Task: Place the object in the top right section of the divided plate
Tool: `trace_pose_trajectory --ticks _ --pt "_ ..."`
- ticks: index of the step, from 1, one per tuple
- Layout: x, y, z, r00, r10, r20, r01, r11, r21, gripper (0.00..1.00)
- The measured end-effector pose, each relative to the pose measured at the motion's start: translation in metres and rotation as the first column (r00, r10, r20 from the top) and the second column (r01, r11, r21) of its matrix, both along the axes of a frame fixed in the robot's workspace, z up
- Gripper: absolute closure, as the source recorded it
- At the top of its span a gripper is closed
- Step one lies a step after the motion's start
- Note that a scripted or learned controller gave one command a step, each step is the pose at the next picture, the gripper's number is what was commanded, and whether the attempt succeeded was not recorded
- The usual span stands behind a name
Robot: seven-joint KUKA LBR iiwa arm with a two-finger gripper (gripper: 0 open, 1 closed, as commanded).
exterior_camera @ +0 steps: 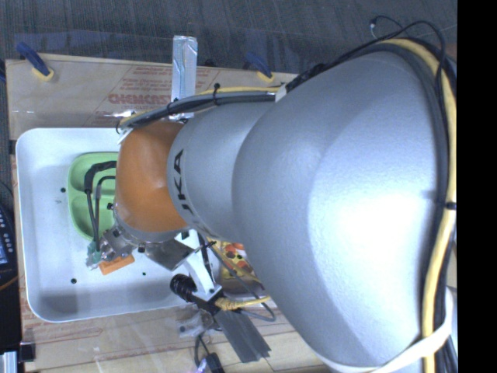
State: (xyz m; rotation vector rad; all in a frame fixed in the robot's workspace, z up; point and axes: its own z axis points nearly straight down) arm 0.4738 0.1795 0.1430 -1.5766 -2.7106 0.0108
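The green divided plate (81, 181) lies in the left white bin (39, 208), and the arm's orange band (147, 181) hides most of it. Below the plate, the wrist end with the gripper (105, 251) hangs low over the bin floor. A small orange piece (117, 264) sits right at the wrist end; whether it is held or part of the tool is unclear. The arm's grey body (326, 200) covers the right bin.
A yellow and red patterned item (233, 259) peeks out under the arm near the bin's right wall. Cables and a black connector (182, 286) hang by the front rim. A cardboard sheet (116, 84) and a silver post (185, 64) stand behind the bin.
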Motion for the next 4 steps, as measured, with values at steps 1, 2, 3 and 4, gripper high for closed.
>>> trace_pose_trajectory --ticks 1,2,3,4 --pt "0.003 0.020 -0.049 0.996 0.088 0.008 -0.088 0.996 0.004 1.00" --pt "0.090 -0.008 -0.052 0.950 0.314 0.004 -0.314 0.950 0.004 1.00" --pt "0.117 0.015 -0.051 0.761 0.649 0.009 -0.649 0.761 0.004 1.00" --pt "0.117 0.016 -0.040 0.757 0.653 0.010 -0.653 0.757 0.004 1.00"
